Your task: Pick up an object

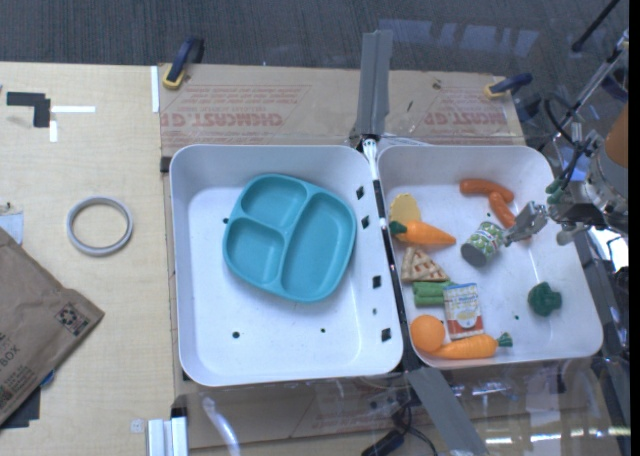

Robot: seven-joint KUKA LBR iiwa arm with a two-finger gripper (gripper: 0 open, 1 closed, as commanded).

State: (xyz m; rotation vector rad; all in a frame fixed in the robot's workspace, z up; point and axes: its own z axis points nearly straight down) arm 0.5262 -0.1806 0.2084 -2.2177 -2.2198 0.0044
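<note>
Bench (80, 324): pale wood surface; a ring of tape (100, 225) lies on it at far left, a brown cardboard box (35, 329) below that.
Left bin (195, 274): shallow white tray holding a teal plastic plate with three compartments (290, 236), lying near its middle.
Right bin (575, 329): shallow white tray, touching the left bin along the centre.
Near the divider: yellow piece (405, 208), orange carrot (426, 234), tan waffle-patterned wedge (422, 266), green piece (432, 292), small printed carton (462, 309), orange round fruit (427, 332), second carrot (470, 347) by the front wall.
Middle of right bin: small green-and-white can (484, 242), tipped; two red-orange sausage shapes (492, 196) behind it.
Right side: dark green broccoli-like toy (544, 298).
Gripper (528, 223): over the right bin, fingers just beside the can's right side; I cannot tell how far apart they stand, nor whether they grip anything.
</note>
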